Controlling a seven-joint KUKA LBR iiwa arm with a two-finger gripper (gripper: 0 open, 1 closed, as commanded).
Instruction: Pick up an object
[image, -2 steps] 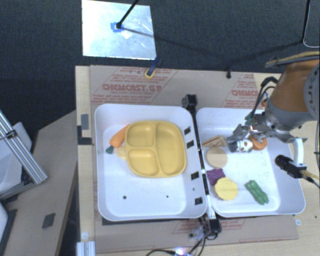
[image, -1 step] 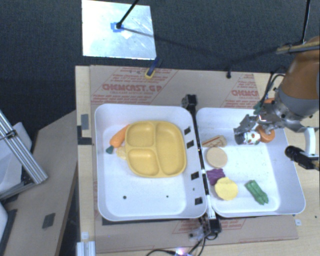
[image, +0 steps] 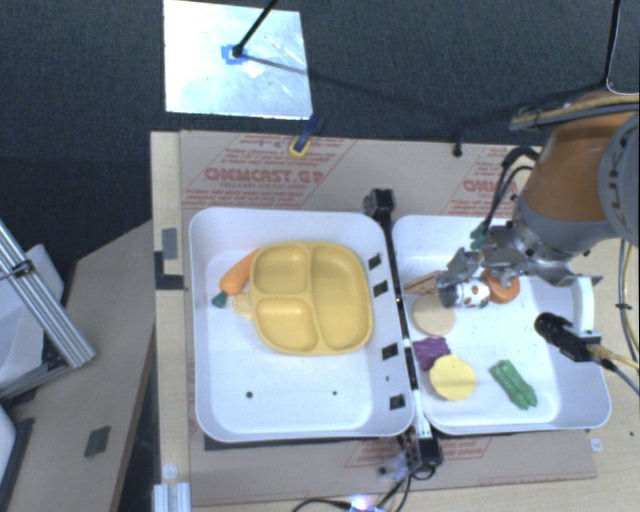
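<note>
Tool (image: 468, 283) low in right bin (image: 580, 400), frame's right. Touching red-white object (image: 474, 294); tan disc (image: 434, 318) just below. Finger state impossible to tell.

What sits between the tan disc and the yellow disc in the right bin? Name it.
In the camera view, a purple piece lies between the tan disc and the yellow disc, close against the yellow one's upper left edge.

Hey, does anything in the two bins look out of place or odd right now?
One thing: the carrot in the left bin is wedged between the yellow divided plate and the bin wall, partly under the plate's rim, not lying free. Nothing looks spilled or broken.
</note>
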